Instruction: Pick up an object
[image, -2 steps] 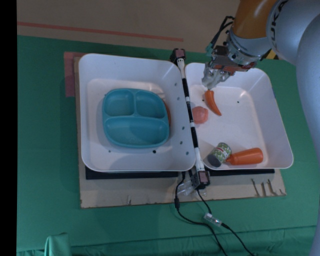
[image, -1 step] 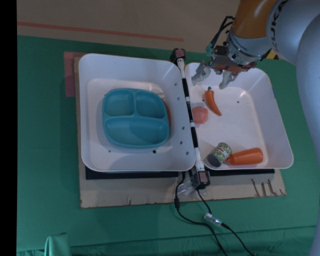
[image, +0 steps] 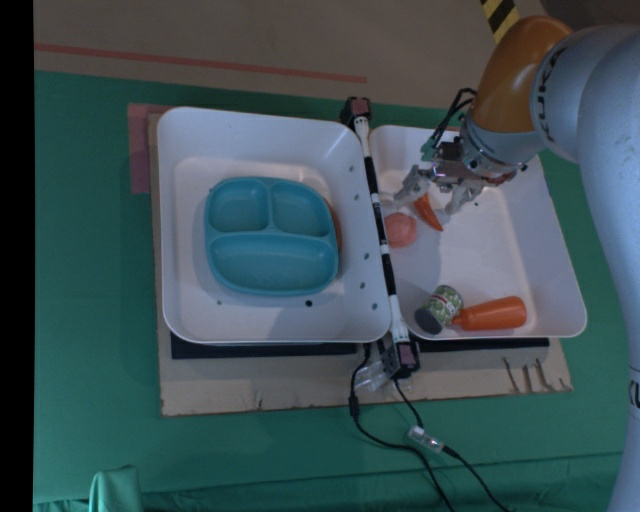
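Note:
My gripper (image: 436, 196) hangs over the back left part of the right bin (image: 540, 250), with its two fingers spread apart, so it is open. A small orange carrot-shaped piece (image: 429, 212) sits between and just below the fingertips; neither finger visibly presses on it. A pinkish-orange ball (image: 400, 229) lies just left of it, against the bin's left wall. At the bin's front lie a small green-labelled can (image: 440, 308) on its side and a larger orange carrot (image: 491, 314), touching each other.
The left bin (image: 190, 140) holds a teal divided plate (image: 271, 236). A black-and-white rod (image: 380, 215) runs along the seam between the bins. Cables (image: 400, 420) trail over the green mat in front.

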